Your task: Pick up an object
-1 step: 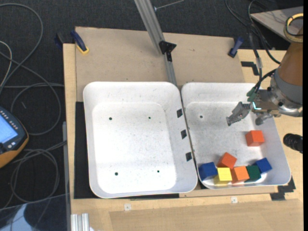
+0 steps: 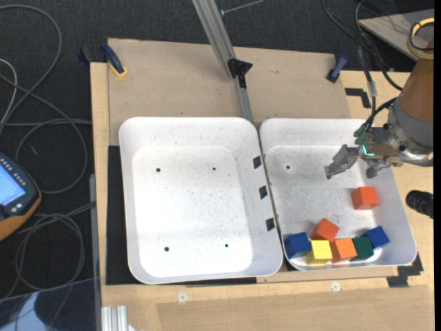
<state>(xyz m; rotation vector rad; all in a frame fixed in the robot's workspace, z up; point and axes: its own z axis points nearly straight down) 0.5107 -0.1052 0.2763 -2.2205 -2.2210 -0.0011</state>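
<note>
Gripper [image 2: 355, 163] at right of frame over right bin [image 2: 303, 140], jaws spread, nothing between; orange block [image 2: 364, 197] just below it, apart

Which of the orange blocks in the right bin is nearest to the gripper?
The lone orange block, apart from the cluster and just below the gripper. The other orange blocks sit among the cluster at the right bin's near edge.

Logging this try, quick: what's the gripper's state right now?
Gripper: open, holding nothing, above the right bin, apart from the lone orange block.
</note>
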